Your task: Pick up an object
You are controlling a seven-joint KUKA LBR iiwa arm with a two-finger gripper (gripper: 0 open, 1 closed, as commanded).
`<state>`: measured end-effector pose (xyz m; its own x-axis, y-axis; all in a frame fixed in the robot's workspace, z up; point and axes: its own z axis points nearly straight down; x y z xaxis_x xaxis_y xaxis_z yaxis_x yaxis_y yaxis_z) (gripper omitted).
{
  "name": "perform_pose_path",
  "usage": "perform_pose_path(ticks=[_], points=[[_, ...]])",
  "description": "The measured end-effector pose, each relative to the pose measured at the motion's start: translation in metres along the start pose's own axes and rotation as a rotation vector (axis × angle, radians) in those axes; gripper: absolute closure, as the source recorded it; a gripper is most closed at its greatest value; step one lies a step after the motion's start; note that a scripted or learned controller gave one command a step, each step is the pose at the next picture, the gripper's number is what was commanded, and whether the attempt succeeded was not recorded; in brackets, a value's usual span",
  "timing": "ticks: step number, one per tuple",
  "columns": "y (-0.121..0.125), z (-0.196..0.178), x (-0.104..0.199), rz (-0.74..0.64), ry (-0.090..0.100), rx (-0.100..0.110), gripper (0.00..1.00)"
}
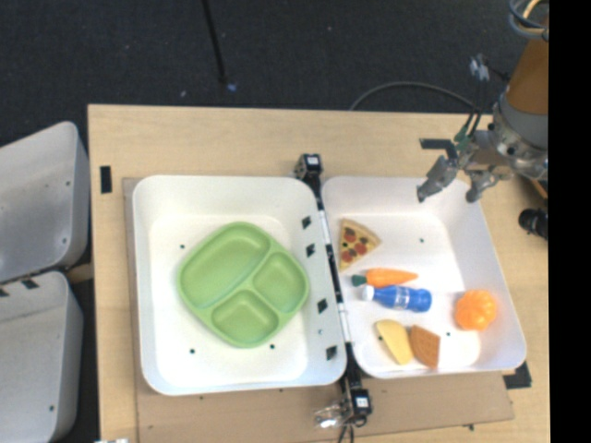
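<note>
Poised over the far right corner of the right bin (480, 247), the hand (454, 181) has its two fingers spread apart with nothing between them — it holds no object. It hangs well apart from the toys, which lie nearer the front of that bin.

Closest to the hand is a toy pizza slice (357, 242), a flat wedge with red dots, lying just beside the divider between the bins. Below it sit a toy carrot (391, 277) and, touching or nearly touching it, a small blue bottle (399, 297) with a white cap. Near the front are a yellow wedge (394, 341) and a brown wedge (426, 346) side by side, perhaps cheese and bread. An orange ball-like fruit (476, 310) rests alone toward the right wall.

All look like light, stiff plastic play food — likely smooth and a little slippery. The orange fruit stands clear of its neighbours, so it seems the easiest pick, taken across its middle. The pizza slice, being flat, would probably be harder to pinch.

A green divided plate (243, 284) lies in the left bin (157, 247) on the worktop (231, 141).
</note>
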<state>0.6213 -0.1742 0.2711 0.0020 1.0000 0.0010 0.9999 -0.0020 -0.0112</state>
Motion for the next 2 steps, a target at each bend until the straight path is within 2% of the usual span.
perform_pose_path(ticks=[1,2], points=[[0.002,-0.008,0.0,-0.002,-0.001,-0.013,0.0],[0.005,0.035,0.002,-0.002,-0.003,-0.009,0.0]])
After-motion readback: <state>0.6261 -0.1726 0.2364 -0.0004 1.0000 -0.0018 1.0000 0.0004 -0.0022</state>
